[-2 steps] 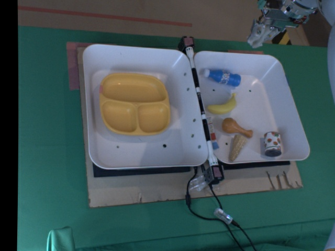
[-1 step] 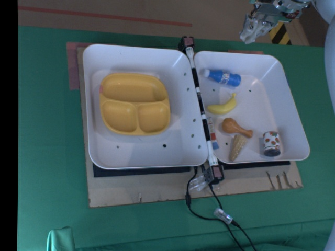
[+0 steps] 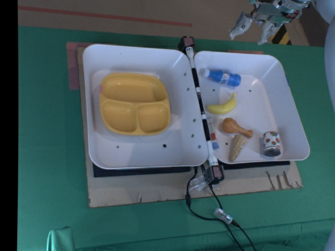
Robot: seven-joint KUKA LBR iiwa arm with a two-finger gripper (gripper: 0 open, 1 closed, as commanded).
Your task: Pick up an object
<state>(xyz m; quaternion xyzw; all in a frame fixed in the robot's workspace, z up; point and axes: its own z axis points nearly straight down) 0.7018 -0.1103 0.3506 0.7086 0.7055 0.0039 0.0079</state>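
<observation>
The two-finger gripper (image 3: 255, 29) is seen poised high beyond the far rim of the right bin (image 3: 293, 109), its pale fingers (image 3: 238, 27) spread apart with nothing held between them. Five small items are laid out in that bin: a blue bottle (image 3: 222, 77) near the far left corner, a toy banana (image 3: 222, 105) just below it, a toy chicken drumstick (image 3: 236, 126) toward the middle, an ice-cream cone (image 3: 236, 147) by the near rim, and a small printed can (image 3: 271, 143) at the near right. A yellow divided plate (image 3: 134, 103) is set in the left bin (image 3: 94, 145), well apart from the arm.

The task is judged to be at its opening step: no object has been chosen by contact, and the approach has not yet been made. The next move calls for the gripper to be carried over the right bin, lined up above one item, and lowered with the fingers straddling it. The bottle lies nearest the gripper; a grasp across its narrow width would be needed, since it is lying on its side and may roll.
</observation>
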